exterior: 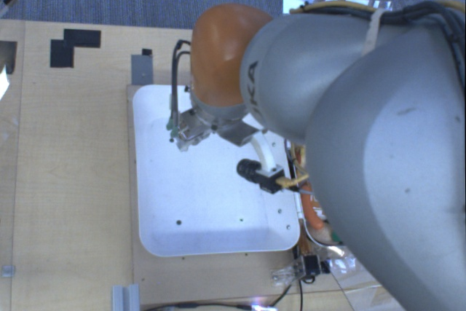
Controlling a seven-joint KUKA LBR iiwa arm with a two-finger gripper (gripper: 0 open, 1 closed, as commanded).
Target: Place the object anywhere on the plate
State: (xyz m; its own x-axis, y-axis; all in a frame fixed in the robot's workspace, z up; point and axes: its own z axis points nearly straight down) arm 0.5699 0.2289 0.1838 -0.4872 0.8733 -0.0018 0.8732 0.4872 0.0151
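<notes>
The grey arm with its orange band [222, 54] reaches in from the right and covers most of the right side of the camera view. Its gripper [183, 132] hangs low over the upper middle of the left white bin [167, 229], seen from behind the wrist. Nothing shows in its grasp from this angle. A thin orange object [311, 209] with a green end [333, 235] peeks out below the arm at the bin's right rim; what it is I cannot tell.
A black cable plug [256, 173] sticks out from the wrist over the bin's right half. Wooden bench [65, 178] lies to the left of the bin. Black markers [73, 46] sit at the bench's far left. Loose wires [306, 266] trail at the lower right.
</notes>
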